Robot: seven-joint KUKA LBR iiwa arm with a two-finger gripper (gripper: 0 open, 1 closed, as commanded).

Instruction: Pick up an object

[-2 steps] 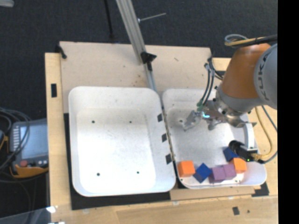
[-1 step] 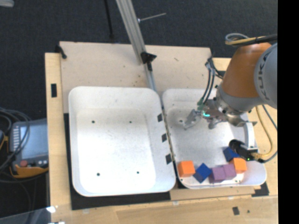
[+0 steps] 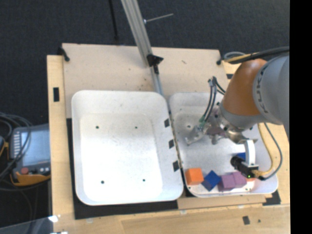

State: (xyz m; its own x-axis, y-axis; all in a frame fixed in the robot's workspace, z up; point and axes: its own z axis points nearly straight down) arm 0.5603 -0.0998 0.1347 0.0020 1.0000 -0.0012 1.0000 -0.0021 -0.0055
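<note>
Camera view finds the gripper (image 3: 193,135) low over the right bin (image 3: 187,106), above bare white floor near the bin's left wall and about midway along its length. Its metal parts are small and blurred against the pale floor, so I cannot tell how far it is open, and no object is seen in its hold. Behind it the grey arm (image 3: 273,89) reaches in from the right, its orange band (image 3: 242,89) standing over the bin's far right part.

The things to pick lie in a row along the right bin's near edge, all clear of the gripper. An orange cube (image 3: 195,175) sits closest to the left wall. A blue cube (image 3: 211,180) lies just beside it on the right, turned at a slight angle. A purple block (image 3: 232,181) follows, just beside the blue cube, though whether the two touch is unclear.

The left bin (image 3: 122,145) sits alongside, its right wall close against the right bin, with four small dark dots on its floor. Both bins rest on a tan bench (image 3: 112,67). An aluminium rail (image 3: 136,23) slants down from the top toward the gap between the bins. Off the bench to the left lies a teach pendant (image 3: 28,152) with dark cables.
</note>
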